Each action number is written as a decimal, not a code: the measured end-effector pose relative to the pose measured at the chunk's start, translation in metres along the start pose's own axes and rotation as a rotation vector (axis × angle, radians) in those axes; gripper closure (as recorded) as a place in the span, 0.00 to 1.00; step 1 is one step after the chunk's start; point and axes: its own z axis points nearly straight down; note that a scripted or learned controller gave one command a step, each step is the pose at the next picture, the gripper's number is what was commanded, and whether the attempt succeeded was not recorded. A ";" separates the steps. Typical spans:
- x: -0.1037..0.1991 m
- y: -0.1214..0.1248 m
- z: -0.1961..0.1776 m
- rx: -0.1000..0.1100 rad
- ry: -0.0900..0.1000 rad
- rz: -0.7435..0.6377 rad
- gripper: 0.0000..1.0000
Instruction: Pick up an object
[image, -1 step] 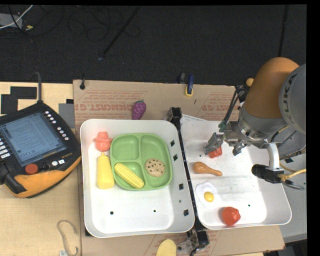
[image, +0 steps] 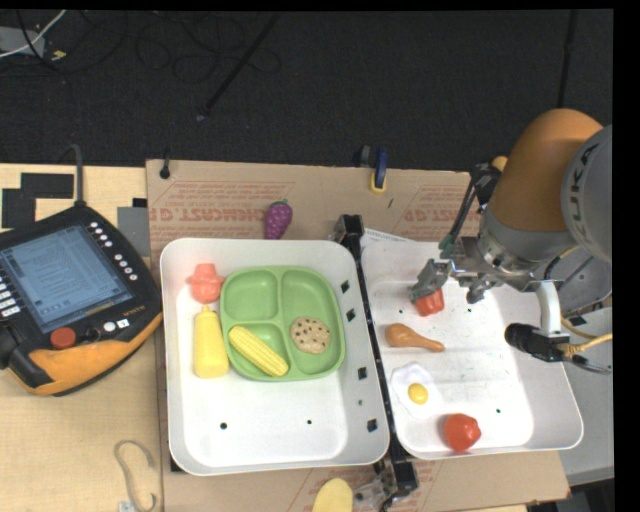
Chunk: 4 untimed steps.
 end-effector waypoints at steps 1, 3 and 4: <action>-0.002 -0.001 0.044 0.005 0.001 -0.001 0.00; -0.008 -0.009 0.107 0.003 0.002 0.003 0.00; -0.010 -0.010 0.097 0.004 0.003 0.009 1.00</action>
